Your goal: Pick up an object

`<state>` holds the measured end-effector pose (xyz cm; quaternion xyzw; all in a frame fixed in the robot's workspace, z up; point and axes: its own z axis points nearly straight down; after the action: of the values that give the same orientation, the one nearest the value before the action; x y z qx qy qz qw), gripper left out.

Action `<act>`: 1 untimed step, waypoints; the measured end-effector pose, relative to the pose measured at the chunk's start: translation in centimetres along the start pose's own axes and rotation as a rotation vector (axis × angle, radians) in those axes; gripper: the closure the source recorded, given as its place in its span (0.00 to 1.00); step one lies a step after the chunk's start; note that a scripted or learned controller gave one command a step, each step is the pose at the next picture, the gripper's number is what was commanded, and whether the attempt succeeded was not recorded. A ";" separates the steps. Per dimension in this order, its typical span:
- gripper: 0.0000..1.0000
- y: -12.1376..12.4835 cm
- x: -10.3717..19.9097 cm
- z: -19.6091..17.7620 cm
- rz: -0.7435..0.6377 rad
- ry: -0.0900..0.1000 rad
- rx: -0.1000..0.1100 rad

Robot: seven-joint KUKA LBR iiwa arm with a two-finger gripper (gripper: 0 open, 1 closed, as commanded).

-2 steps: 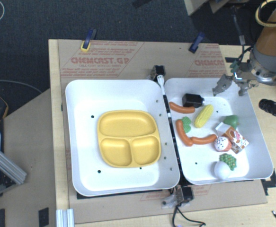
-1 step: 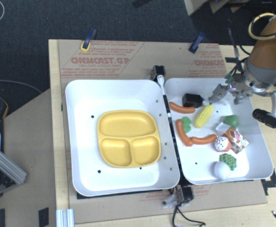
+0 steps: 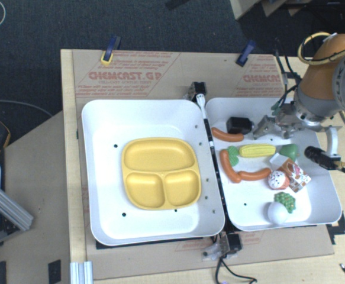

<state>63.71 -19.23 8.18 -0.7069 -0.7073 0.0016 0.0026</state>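
- Toy corn cob lies in the right bin, just below the gripper, apart from it.
- Gripper hangs low over the bin's far side; I can't tell how it is set.
- Two toy sausages, a black block and broccoli lie nearby.
- Yellow divided tray sits in the left bin on the tabletop.

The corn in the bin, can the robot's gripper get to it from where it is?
Probably yes. The gripper hangs above the right bin, close behind the corn, whose top is uncovered, though hot dogs lie close around it.
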 end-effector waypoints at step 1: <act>1.00 0.2 0.0 -1.5 0.000 -0.002 -0.007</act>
<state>63.90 -19.27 9.63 -0.7069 -0.7073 -0.0001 -0.0008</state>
